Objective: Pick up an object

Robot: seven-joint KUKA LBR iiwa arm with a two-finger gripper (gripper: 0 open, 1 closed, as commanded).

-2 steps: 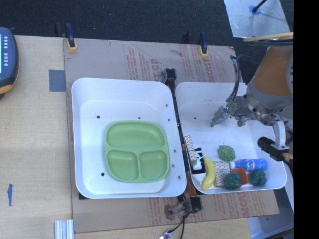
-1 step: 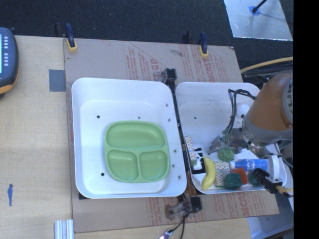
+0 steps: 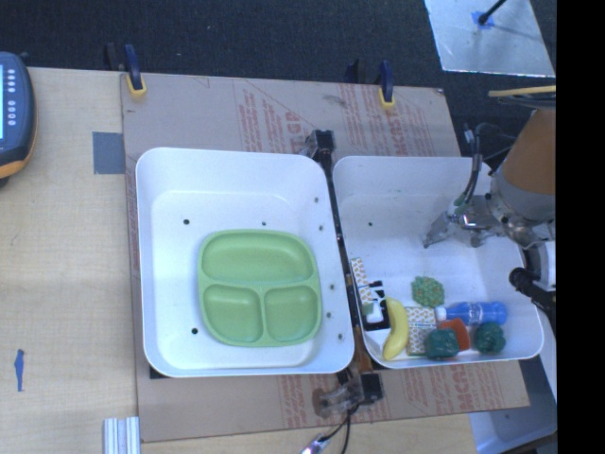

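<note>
Arm's gripper (image 3: 452, 227) hovers over bare floor of right bin (image 3: 397, 183), jaw state can't tell; banana (image 3: 396, 328), bottle (image 3: 471, 312) and toys heaped in near corner, presumably slid there; green tray (image 3: 257, 287) in left bin (image 3: 161, 253).

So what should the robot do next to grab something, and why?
Probably move the end effector toward the near corner of the right bin and lower it there. It sits over bare floor, while the banana, blue bottle and other toys cluster in that corner.
</note>
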